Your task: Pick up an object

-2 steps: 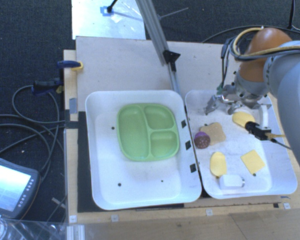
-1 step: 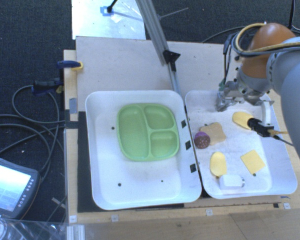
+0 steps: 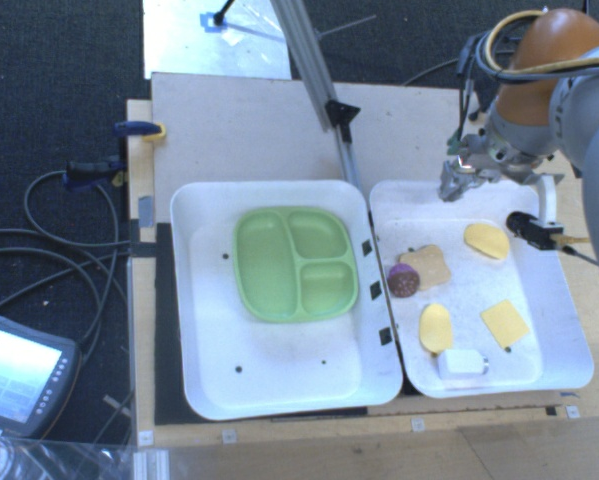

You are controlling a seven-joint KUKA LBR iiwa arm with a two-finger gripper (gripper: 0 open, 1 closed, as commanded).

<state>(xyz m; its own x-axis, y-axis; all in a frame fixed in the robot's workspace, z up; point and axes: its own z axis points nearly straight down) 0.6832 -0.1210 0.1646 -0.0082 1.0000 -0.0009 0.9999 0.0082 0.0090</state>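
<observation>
The pincer (image 3: 457,183) hangs over the right bin's (image 3: 569,363) far left corner, gripping nothing visible (spread or pressed together, I cannot tell). This looks like the approach step: next, descend onto the nearby cracker (image 3: 429,265).

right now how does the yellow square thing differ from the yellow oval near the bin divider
The yellow square piece is flat with straight edges and corners; the yellow oval piece is rounded and elongated. The square lies nearer the right bin's outer side, the oval nearer the divider. Both are yellow, in the right bin, untouched by the gripper.
</observation>
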